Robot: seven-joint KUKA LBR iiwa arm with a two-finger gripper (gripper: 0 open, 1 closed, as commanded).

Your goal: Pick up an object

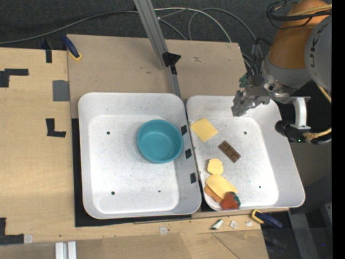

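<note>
Strawberry (230, 200) nearest (small, rigid plastic, probably slick): pinch across its middle. Tool (240, 108) above right bin (280, 161), finger state unclear.

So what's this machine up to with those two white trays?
A grey robot arm with an orange band reaches in over the right white bin; its gripper sits above that bin's far edge, with nothing visibly held. Below it lie a pale yellow square slice, a small brown bar and a cluster of yellow, orange and red toy food pieces. The left white bin holds a round teal bowl.
</note>
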